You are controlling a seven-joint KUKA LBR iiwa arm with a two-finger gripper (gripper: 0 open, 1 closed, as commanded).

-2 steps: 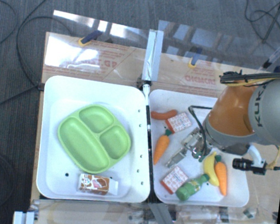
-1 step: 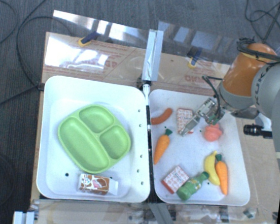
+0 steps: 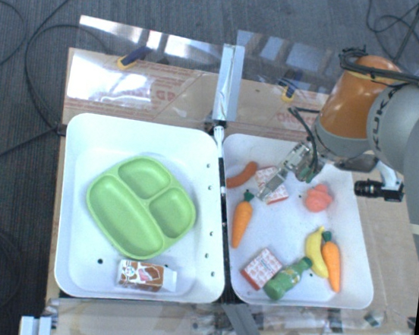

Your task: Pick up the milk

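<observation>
My gripper (image 3: 279, 180) hangs low over the upper left part of the right bin (image 3: 360, 244). Its tip is right at a small white-and-red carton (image 3: 276, 194) that lies flat there, partly hidden under it. A second red-and-white carton (image 3: 261, 267) lies near the front of the same bin. In the left bin (image 3: 82, 146), in front of the green plate, a brown-and-white carton (image 3: 147, 276) lies on its side. The labels are too small to tell which carton is the milk.
Around the gripper lie a sausage (image 3: 241, 174), a carrot (image 3: 242, 218) and a pink-red fruit (image 3: 318, 198). A banana (image 3: 313, 250), another carrot (image 3: 331, 265) and a green bottle (image 3: 287, 279) fill the front right. A green divided plate (image 3: 141, 206) sits in the left bin.
</observation>
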